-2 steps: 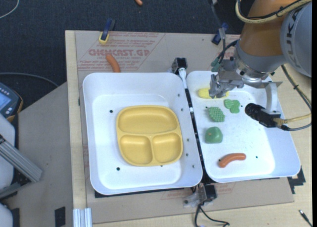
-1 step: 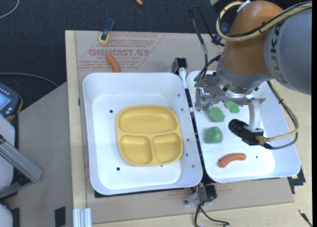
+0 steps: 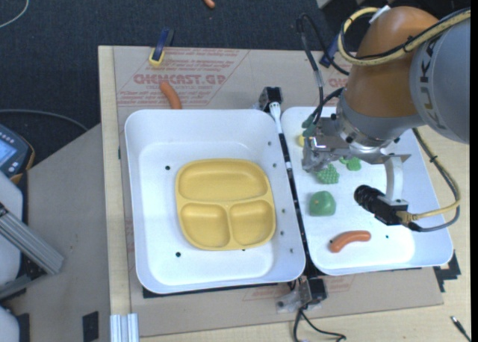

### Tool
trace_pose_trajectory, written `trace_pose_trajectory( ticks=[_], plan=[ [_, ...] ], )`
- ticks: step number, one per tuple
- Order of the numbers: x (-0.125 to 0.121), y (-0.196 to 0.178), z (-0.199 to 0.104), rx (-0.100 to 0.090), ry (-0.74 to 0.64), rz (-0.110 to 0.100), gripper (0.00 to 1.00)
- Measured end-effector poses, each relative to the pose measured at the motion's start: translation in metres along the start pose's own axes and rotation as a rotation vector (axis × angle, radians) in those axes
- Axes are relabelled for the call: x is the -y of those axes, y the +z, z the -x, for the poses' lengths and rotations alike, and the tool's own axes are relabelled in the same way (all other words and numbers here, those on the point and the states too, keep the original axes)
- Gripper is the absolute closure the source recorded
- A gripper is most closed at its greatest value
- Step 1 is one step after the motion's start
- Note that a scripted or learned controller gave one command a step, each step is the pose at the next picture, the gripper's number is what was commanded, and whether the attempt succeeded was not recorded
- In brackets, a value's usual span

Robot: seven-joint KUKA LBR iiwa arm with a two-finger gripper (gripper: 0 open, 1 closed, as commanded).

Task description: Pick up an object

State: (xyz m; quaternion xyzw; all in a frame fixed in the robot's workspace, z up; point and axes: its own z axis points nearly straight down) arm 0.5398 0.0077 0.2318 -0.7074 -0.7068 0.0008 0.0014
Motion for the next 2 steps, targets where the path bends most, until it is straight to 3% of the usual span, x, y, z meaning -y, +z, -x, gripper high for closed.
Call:
trace_pose_trajectory(
  ticks=[2],
  plan=[
    [-0.0011, -0.0028, -0.0082, 0.0, -0.001, 0.002, 1.0]
  ],
)
